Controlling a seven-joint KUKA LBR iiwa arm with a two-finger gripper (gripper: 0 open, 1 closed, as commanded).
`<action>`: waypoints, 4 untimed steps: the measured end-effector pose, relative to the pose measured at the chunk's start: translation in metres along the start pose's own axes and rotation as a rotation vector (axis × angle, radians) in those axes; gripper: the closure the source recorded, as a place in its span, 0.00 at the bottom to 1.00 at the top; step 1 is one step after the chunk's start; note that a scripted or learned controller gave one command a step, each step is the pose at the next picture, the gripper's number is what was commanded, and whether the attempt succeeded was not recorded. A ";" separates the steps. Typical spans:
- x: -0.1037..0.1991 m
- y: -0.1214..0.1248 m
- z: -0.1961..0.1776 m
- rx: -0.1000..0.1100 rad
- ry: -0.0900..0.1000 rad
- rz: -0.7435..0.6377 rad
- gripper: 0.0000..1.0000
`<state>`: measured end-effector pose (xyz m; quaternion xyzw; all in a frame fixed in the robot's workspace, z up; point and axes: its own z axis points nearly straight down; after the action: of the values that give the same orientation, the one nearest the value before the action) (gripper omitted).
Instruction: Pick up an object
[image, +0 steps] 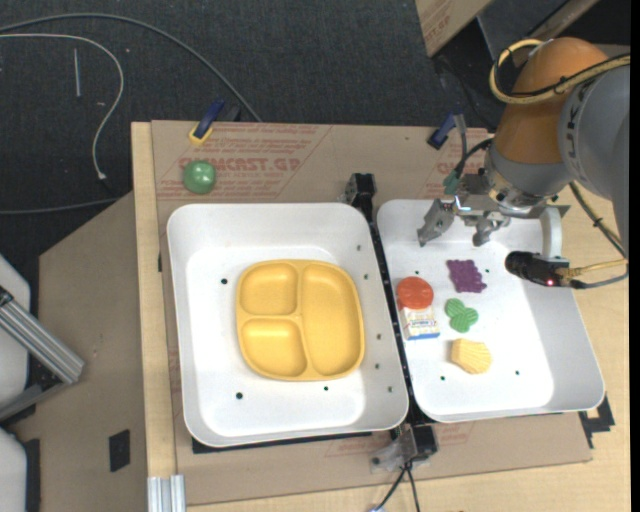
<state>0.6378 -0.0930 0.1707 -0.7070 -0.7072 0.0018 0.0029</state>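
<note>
Bench of brown cardboard (150, 300) carrying two shallow white bins side by side. The left white plastic bin (200, 250) holds a yellow three-compartment plastic plate (300, 320) near its middle. The right white plastic bin (560, 350) holds the small candidate objects, grouped toward its left edge and centre. The grey arm with orange band (545, 100) reaches over the far edge of the right bin; its two-finger gripper (460, 228) hangs with fingers spread apart, nothing between them.

Candidates, largest first: a white-and-blue small box topped by an orange-red round piece (417, 305), beside the left edge, its long axis running from far edge to near edge; a purple bumpy toy bunch (466, 275), nearest the gripper, with no clear long axis; a yellow ridged shell-shaped toy (471, 355), widest across the bin; a green lumpy toy piece (461, 315), roughly round.

Suggested practice: choose the purple bunch, centre over it, descend vertically, and close across its narrower width. A green ball (200, 177) lies on the bench's far left corner, outside both bins.
</note>
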 end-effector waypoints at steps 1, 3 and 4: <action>-0.008 0.006 0.050 -0.002 0.000 0.000 0.00; -0.008 0.009 0.071 -0.013 -0.004 0.000 1.00; -0.010 0.017 0.025 -0.012 -0.002 -0.001 1.00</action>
<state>0.6544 -0.1034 0.1460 -0.7068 -0.7074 -0.0017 -0.0021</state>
